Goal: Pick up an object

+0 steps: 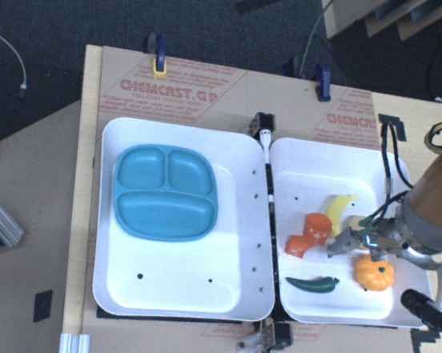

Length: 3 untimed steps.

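The grey two-finger gripper [347,242], its state hidden from me, hovers just right of the red plastic pepper pieces [311,234], with the yellow plastic banana [339,209] just above.

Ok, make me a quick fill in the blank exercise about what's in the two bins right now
1. The blue divided plate lies in the ____ bin.
2. The green pepper lies nearest the right bin's ____ edge.
3. The toy banana is coloured ____.
4. The gripper hovers between the red pepper pieces and the ____ pumpkin.

Missing words: left; front; yellow; orange
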Each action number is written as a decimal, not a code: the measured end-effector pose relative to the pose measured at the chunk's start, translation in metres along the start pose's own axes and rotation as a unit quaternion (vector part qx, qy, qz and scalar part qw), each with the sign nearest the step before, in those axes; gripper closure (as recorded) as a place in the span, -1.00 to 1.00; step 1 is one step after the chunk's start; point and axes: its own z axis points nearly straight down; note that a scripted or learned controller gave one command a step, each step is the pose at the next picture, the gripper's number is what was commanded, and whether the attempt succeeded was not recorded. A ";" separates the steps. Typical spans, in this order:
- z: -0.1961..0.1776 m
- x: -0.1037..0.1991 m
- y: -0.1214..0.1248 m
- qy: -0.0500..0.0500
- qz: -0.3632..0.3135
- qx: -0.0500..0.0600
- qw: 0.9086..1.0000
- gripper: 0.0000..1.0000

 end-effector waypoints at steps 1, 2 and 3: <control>0.052 -0.003 0.008 0.000 0.000 0.000 1.000 -1.00; 0.063 -0.003 0.008 0.000 0.000 -0.001 1.000 -1.00; 0.051 -0.003 0.009 -0.001 0.001 -0.003 1.000 1.00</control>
